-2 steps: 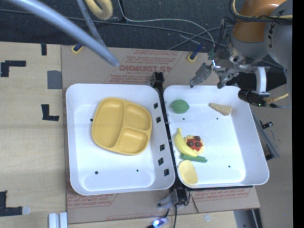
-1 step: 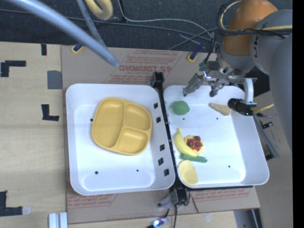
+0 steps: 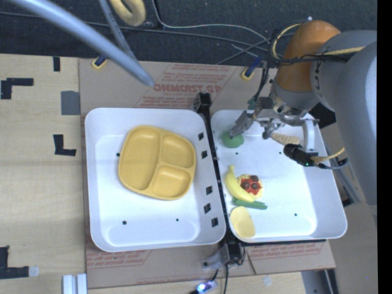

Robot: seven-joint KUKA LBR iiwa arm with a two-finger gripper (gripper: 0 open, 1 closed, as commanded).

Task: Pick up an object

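My gripper [image 3: 253, 128] hangs over the back left part of the right bin [image 3: 318, 219], its two fingers spread apart and open. One fingertip [image 3: 237, 127] touches or stands just above a green round object [image 3: 231, 141] by the bin's left wall. Nothing sits between the fingers. Nearer the front lie a yellow banana [image 3: 236, 187], a small red object [image 3: 250, 183] against it, a green bean-like piece [image 3: 252, 204] and a pale yellow round piece [image 3: 242, 222]. A tan object [image 3: 286, 138] lies partly under the wrist.
The left bin [image 3: 101, 213] holds a yellow divided plate [image 3: 157, 162]. A black divider with clips [image 3: 211, 176] runs between the bins. The arm's grey body and orange band [image 3: 306, 54] cover the right bin's back right corner. Cables [image 3: 315, 158] trail along its right side.
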